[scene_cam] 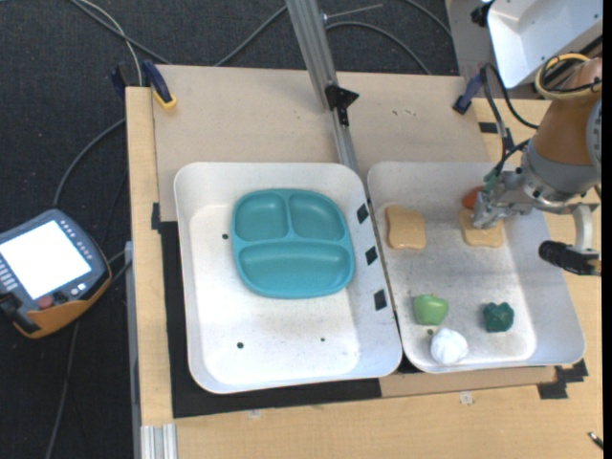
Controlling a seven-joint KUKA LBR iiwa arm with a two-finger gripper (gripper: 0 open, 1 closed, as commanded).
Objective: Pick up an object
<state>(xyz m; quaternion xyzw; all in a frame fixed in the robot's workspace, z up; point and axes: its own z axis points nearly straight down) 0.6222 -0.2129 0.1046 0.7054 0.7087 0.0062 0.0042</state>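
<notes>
The right bin (550, 338) holds several small items. A tan bread-like piece (405, 228) lies at its left side, and a second tan piece (484, 236) sits further right. My gripper (487, 211) is down directly over that second piece's far edge, partly hiding it. A small red-orange object (469, 199) peeks out just left of the gripper. Near the bin's front lie a light green fruit (430, 308), a white bulb-shaped item (448, 345) and a dark green piece (497, 316).
The left bin (206, 352) holds a teal divided plate (292, 242). A metal post (320, 60) rises between the bins at the back. A handheld pendant (43, 271) lies off the bench at the left. The arm's grey wrist (559, 175) hangs over the right bin's back right.
</notes>
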